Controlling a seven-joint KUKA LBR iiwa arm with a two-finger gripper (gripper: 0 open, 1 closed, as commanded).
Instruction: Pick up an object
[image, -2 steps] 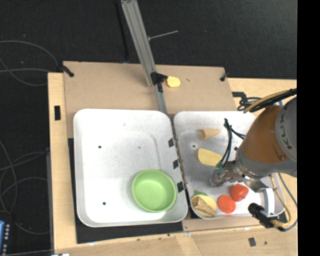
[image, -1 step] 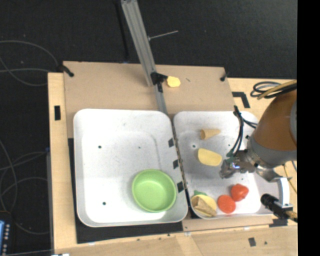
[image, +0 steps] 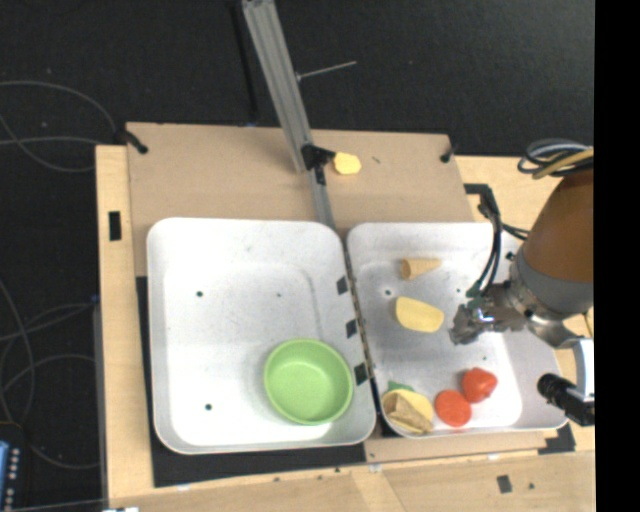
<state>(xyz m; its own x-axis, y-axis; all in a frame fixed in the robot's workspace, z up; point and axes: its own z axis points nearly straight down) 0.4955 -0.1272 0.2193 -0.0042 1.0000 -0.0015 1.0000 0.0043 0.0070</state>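
My gripper hangs low over the right bin, at its right side. A yellow rounded piece lies just left of the gripper, a small gap apart. A tan cone-shaped piece lies farther back. Two red pieces, one near the right wall and one beside it, sit toward the front. At the front wall a tan wedge rests with a bit of green behind it. Nothing is visibly held.
A green bowl stands in the front right of the left bin. A small yellow piece lies on the cardboard behind the bins. A grey metal post rises at the back, by the bins' divider.
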